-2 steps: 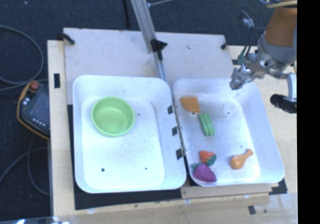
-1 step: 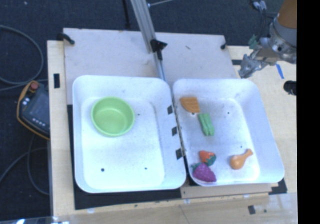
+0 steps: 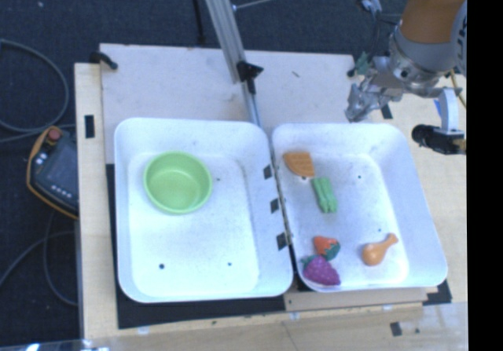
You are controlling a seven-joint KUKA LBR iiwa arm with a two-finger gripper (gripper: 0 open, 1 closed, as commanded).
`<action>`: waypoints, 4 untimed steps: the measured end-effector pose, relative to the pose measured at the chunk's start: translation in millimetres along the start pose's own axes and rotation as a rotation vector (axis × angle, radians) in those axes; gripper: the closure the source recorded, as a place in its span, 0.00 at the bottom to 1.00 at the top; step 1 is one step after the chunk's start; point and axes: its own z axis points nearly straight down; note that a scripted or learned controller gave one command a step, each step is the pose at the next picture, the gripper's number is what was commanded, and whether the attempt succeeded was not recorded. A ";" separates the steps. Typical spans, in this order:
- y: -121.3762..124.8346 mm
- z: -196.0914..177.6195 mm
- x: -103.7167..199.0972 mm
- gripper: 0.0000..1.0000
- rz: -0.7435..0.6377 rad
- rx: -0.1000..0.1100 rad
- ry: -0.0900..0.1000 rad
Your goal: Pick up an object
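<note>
1. Camera view: the gripper point(image 3: 360, 106) hangs beyond the right bin's point(image 3: 409, 161) far rim, at one o'clock; whether it is open or closed, I cannot tell.
2. Nothing looks picked yet: the green piece point(image 3: 324, 195), drumstick point(image 3: 379, 249) and grapes point(image 3: 321, 270) lie in that bin.
3. Reach, descent, grasp and lift all remain.

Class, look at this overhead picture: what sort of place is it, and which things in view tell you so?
Probably a robotics lab bench for grasping trials: a robot arm's end effector above two white bins, toy food such as a purple grape bunch, and a teach pendant on the floor.

The pale wooden bench point(image 3: 165, 78) bears two shallow white bins side by side, the left bin point(image 3: 196, 279) touching the right bin point(image 3: 409, 177).
</note>
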 end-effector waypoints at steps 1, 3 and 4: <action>-1.1 2.4 58.0 1.00 0.000 0.001 0.000; -12.4 30.1 156.2 1.00 0.000 0.003 0.000; -9.6 53.9 207.7 1.00 0.000 0.003 0.000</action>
